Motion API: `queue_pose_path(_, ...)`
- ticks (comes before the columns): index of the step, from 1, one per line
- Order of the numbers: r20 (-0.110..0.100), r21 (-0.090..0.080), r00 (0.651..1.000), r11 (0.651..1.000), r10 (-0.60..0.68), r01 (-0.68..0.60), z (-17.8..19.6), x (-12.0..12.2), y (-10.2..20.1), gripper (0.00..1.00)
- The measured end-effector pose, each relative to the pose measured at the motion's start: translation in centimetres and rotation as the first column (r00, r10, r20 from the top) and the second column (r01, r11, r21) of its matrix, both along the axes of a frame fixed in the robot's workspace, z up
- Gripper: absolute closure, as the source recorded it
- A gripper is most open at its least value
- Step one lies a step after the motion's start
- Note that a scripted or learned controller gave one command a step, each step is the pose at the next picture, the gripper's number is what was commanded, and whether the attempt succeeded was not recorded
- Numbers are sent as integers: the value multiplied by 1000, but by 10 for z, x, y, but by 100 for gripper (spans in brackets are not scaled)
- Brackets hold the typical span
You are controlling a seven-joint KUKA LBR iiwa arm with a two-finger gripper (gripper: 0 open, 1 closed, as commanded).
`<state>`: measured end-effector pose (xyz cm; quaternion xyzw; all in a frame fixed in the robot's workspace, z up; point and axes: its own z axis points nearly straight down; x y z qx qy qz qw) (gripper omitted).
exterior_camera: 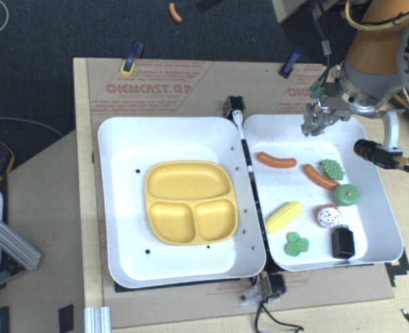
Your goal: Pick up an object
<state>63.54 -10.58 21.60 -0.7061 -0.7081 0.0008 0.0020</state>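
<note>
My gripper (315,125) hangs over the far edge of the right bin (280,134), with no object seen in it. Below it in this bin lie a red-orange sausage (277,161) and a second sausage (319,177) beside a green knobbly piece (332,168). Nearer the front are a green round piece (345,195), a white ball with red dots (328,216), a black block (342,242), a yellow corn cob (283,216) and a green broccoli-like piece (296,244). All of them lie apart from the gripper.
The left bin (117,186) holds a yellow divided plate (190,201). Both bins rest on a cardboard sheet (176,85) held by blue clamps (130,57). A small orange piece (175,12) lies on the dark floor beyond.
</note>
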Motion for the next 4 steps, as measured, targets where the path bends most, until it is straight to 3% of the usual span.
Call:
queue_pose_path(2,-1,0,1000,1000,0,0,8,-87,65,100)
queue_pose_path(4,6,-2,1000,1000,-1,1,19,-86,69,100)
